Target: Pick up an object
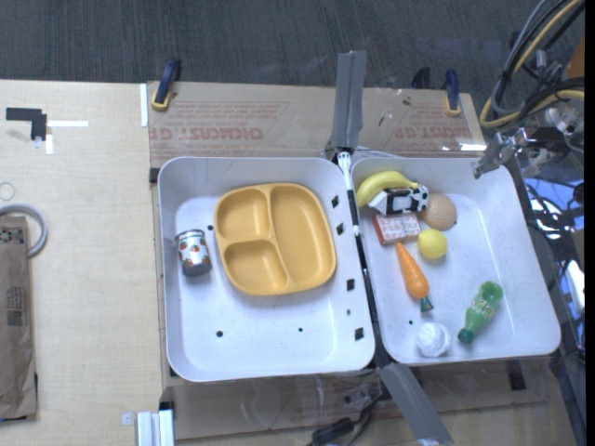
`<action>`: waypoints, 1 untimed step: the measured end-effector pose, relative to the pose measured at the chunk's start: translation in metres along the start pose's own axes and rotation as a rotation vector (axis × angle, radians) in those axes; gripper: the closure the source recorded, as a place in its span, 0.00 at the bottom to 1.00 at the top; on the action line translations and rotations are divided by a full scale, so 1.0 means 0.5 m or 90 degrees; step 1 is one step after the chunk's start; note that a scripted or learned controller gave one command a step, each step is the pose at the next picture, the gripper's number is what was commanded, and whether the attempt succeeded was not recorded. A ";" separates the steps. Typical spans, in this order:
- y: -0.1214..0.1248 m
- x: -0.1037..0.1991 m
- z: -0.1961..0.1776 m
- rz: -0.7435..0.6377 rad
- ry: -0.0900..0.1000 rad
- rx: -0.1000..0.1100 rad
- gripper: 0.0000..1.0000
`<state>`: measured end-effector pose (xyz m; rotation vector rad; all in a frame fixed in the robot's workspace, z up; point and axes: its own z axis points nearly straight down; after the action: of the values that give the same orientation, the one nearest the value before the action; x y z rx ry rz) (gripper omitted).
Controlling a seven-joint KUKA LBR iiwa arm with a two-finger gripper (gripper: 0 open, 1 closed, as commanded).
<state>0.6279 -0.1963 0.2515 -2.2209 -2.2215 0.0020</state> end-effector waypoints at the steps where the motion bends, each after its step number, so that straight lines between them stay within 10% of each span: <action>1: -0.053 0.059 0.168 -0.138 0.000 0.000 0.00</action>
<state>0.6013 -0.1669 0.1673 -1.9677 -2.4492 0.0023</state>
